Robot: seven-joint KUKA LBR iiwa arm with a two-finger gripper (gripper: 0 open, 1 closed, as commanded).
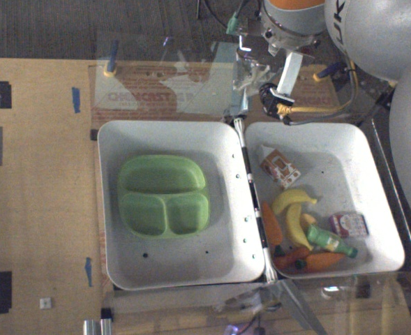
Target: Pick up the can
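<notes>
A small maroon can [349,224] with a pale label lies on its side near the right wall of the right bin [372,159]. The gripper [243,70] hangs high at the back of the bench, above the far end of the seam between the two bins. It is well away from the can, up and to the left of it. Nothing shows in its grasp.
The right bin also holds a red-and-white carton [280,168], two bananas [296,211], a green bottle [331,241] and orange carrots [318,260] along the front and left wall. A green divided plate [165,195] lies in the left bin [114,152].
</notes>
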